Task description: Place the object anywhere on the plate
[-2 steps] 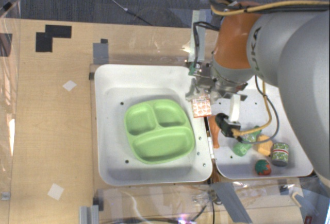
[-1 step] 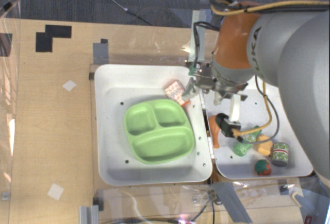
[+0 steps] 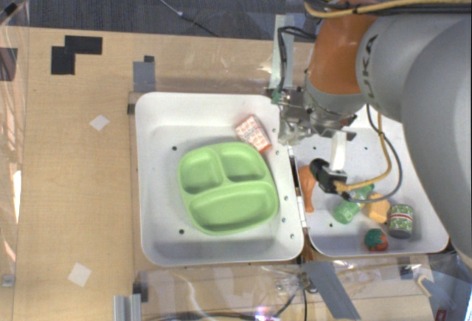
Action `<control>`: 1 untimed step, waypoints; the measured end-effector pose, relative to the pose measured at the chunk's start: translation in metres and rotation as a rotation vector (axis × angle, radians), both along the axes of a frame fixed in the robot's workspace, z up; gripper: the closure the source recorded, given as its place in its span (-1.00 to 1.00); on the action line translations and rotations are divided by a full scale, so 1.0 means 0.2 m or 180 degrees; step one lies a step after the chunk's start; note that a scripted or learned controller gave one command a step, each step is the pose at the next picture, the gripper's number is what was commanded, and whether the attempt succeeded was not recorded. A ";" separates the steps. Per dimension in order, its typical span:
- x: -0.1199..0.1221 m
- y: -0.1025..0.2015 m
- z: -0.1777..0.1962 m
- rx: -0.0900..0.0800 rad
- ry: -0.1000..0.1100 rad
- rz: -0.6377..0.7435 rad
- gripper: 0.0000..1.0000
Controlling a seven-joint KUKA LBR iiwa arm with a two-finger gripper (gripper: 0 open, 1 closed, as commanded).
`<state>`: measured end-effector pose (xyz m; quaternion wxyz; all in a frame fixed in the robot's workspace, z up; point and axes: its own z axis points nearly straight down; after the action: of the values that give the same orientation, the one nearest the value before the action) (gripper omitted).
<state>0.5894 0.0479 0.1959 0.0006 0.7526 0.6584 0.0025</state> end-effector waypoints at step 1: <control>0.00 0.00 0.00 -0.0001 0.0001 0.0000 -1.00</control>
<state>0.5894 0.0477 0.1958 0.0006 0.7527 0.6584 0.0024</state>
